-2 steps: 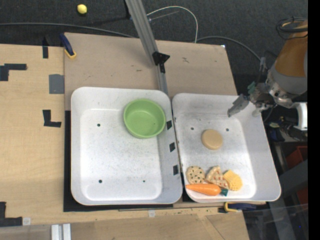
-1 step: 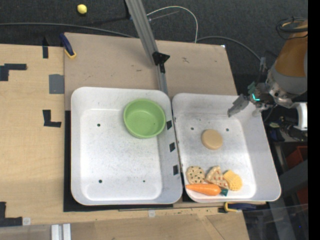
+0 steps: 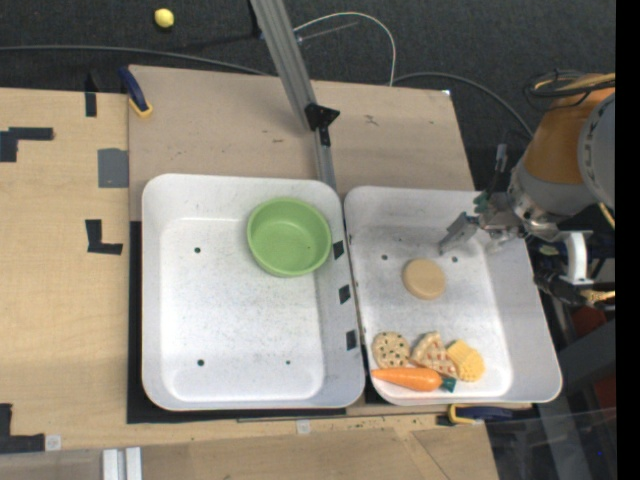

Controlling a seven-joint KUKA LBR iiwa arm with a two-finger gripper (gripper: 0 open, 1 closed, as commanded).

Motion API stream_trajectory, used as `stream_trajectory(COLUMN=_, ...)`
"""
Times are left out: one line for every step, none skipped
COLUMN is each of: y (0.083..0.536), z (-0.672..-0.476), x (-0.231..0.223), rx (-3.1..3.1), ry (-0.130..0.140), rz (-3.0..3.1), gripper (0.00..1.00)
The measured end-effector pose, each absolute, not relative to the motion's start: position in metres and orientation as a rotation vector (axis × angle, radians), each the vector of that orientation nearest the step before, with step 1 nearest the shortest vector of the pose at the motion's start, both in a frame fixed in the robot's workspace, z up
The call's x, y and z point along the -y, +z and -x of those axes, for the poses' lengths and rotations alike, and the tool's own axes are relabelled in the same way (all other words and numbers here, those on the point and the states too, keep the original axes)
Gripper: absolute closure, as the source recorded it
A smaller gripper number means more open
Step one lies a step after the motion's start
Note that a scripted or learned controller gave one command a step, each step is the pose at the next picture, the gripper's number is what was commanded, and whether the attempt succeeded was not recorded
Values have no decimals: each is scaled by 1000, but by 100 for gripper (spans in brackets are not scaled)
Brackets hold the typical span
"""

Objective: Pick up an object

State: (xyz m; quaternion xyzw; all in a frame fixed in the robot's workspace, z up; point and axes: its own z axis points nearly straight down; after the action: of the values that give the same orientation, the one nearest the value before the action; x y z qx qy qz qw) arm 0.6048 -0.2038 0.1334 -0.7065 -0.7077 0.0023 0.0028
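In the right bin (image 3: 510,298) a round tan disc (image 3: 425,279) lies near the middle. Along the bin's front edge sit a chocolate-chip cookie (image 3: 390,348), a pretzel-like piece (image 3: 430,349), a yellow corn piece (image 3: 465,360) and an orange carrot (image 3: 408,378). A green bowl (image 3: 289,236) stands upright in the left bin (image 3: 190,298), near its back right corner. My gripper (image 3: 458,235) hangs over the back right part of the right bin, up and to the right of the tan disc, with nothing seen between its fingers.
A slanted metal pole (image 3: 290,58) runs from the top down to the gap between the bins. Cables (image 3: 400,68) trail across the bench behind the bins. A small yellow ball (image 3: 164,17) lies on the dark floor at the far left.
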Motion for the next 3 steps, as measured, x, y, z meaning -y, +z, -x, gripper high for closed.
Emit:
stream_trajectory(y=87, z=-605, x=203, rx=2225, ry=3, rz=2219, gripper=0)
stream_trajectory(y=98, z=-605, x=202, rx=2225, ry=4, rz=2217, gripper=100)
stream_trajectory(y=155, z=-600, x=198, rx=2223, ry=1, rz=2219, gripper=100)
